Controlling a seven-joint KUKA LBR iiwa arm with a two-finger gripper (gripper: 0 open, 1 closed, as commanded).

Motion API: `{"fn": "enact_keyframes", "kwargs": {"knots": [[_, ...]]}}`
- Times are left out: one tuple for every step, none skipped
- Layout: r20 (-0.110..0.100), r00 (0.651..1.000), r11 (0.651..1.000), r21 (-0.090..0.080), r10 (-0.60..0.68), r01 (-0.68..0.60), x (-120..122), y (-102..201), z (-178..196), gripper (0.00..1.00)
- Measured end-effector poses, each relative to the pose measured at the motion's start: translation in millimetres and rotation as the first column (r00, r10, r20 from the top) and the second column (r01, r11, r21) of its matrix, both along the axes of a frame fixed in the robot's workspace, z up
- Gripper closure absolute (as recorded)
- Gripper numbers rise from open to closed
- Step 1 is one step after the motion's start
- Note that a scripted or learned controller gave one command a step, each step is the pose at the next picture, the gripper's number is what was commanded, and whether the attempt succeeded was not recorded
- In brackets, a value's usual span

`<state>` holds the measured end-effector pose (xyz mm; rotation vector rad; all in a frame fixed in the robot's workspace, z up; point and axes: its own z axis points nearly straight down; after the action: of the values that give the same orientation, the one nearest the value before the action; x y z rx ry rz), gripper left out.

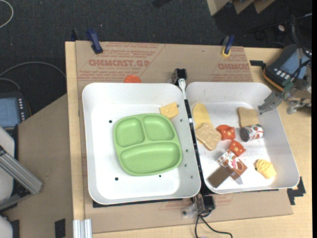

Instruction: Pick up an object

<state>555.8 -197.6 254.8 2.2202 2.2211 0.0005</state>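
Green plate left, toy food right

Glossy green three-well plate (147, 144) fills the left bin (94, 133). Right of it, the right bin (277, 148) holds matte toast (207, 135), a small can (252, 132) and lumpy yellow fruit (266, 168). Beyond its rim, the gripper (271, 103) hangs; finger spacing unreadable.

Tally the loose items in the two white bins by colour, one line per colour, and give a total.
Green: 1, the divided plate.
Yellow: 3, cheese wedge, oval slice, ridged piece.
Tan: 2, toast slice, bread piece.
Red: 2, piece, starred piece.
Brown and mixed: 2, bar with wrapper, small can.
Total: 10
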Motion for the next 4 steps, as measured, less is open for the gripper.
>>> {"fn": "enact_keyframes", "kwargs": {"knots": [[0.001, 1.0, 1.0, 0.0, 0.0, 0.0, 40, -27, -107, 0.0], [0.001, 1.0, 1.0, -0.001, 0.0, 0.0, 36, -3, -171, 0.0], [0.007, 1.0, 1.0, -0.004, 0.004, -0.004, 79, 37, -168, 0.0], [0.011, 1.0, 1.0, -0.005, 0.003, -0.002, 79, 35, -156, 1.0]]}}
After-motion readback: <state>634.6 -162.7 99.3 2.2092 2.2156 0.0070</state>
